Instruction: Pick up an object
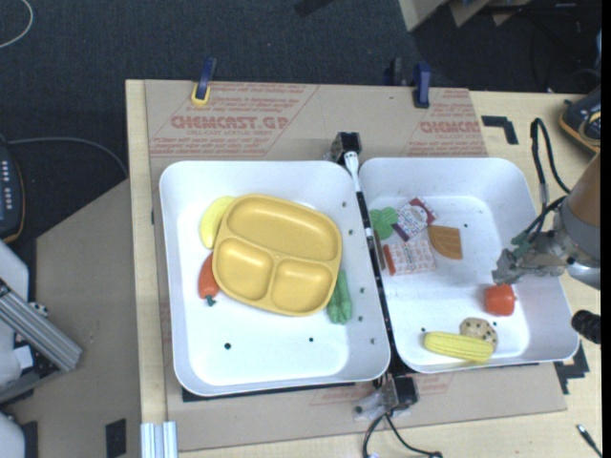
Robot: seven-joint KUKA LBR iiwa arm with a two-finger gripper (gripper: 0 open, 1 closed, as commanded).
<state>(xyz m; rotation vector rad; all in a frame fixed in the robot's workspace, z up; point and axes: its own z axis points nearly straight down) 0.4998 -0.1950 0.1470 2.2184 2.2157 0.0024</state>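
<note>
Two bins: you had a left bin [191, 351] and a right bin [535, 342], both shallow and white, side by side on the bench [286, 117].
Gripper: your gripper [504, 275] hung over the right bin's right side, coming in from the right edge under the grey arm [582, 227]. You could not tell from this angle how the jaws stood, and nothing was visibly between them.
Red object: a small round red piece [500, 300], like a tomato, lay directly below the gripper tip. You could not tell whether they touched. It had no clear long axis.
Corn cob: the yellow corn [458, 345] lay near the right bin's front wall, its long axis running almost left to right, the right end tipped slightly toward the front.
Cookie: a round speckled cookie [477, 330] sat just beside the corn's right end, on its far side.
Brown piece: a tan wedge [446, 242] rested mid-bin, long axis pointing front to back.
Packet: a red and white packet [409, 237] lay left of the wedge, with a green item [384, 222] near the shared wall.
Left bin: a yellow divided tray [277, 254] sat tilted, with a yellow item [214, 219], a red-orange item [207, 280] and a green item [340, 299] showing at its edges.
</note>
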